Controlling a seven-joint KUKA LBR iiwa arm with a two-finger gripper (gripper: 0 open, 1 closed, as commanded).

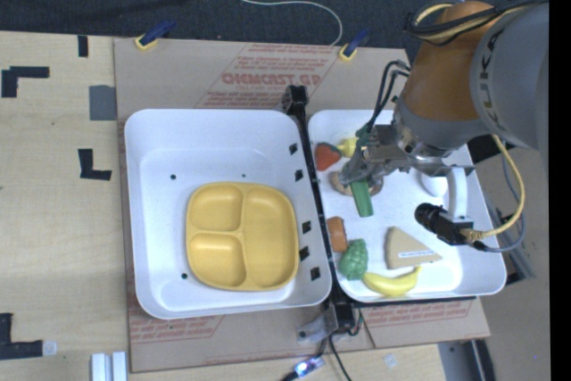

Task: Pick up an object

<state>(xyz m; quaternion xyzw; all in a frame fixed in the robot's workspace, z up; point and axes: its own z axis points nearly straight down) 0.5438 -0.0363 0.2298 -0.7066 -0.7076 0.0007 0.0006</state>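
My gripper [362, 172] hangs low over the left part of the right bin [473, 281]. Directly under it, a green stick-shaped toy [363, 199] pokes out toward the front, with its upper end hidden by the gripper. A brown round piece [341, 184] lies just left of the gripper. A red toy [326, 155] and a small yellow piece [348, 144] lie behind it, near the bin's left wall.
The front of the right bin holds an orange piece [337, 233], green broccoli [354, 258], a banana [391, 283] and a tan wedge [410, 248]. A white object [434, 186] lies right of the gripper. A yellow divided plate [242, 236] rests in the left bin [152, 138].
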